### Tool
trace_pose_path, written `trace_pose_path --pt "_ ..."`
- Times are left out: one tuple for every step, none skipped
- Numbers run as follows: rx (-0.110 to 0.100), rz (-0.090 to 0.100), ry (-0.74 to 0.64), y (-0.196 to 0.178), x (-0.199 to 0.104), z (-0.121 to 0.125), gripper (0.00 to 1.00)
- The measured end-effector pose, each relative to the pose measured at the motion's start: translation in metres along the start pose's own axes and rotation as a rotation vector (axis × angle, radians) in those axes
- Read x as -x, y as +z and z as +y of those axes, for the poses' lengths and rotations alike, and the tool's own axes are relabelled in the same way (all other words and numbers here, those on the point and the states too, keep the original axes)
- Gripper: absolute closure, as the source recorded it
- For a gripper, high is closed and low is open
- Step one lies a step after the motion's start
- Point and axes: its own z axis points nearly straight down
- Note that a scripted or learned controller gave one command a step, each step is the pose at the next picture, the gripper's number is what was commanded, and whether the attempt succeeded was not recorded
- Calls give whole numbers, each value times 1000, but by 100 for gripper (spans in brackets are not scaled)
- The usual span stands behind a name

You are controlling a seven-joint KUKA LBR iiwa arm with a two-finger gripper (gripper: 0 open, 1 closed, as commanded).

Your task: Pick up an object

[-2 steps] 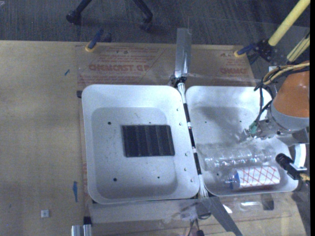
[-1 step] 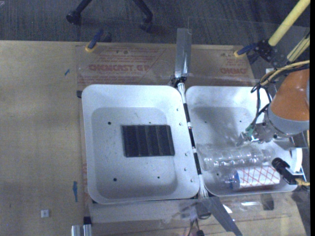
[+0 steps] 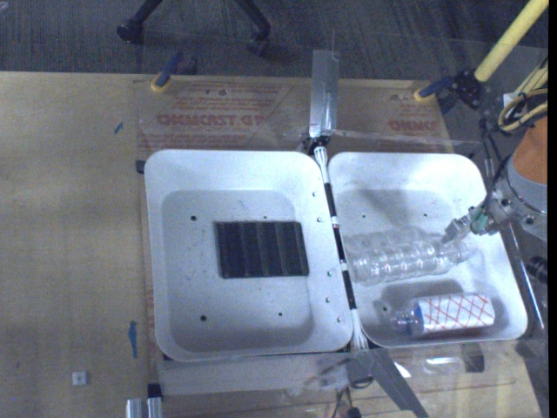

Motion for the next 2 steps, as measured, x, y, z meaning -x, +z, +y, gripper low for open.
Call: trace_pose_path --pt "0 0 0 0 0 0 0" --pt "7 -5 -98 89 8 -21 0"
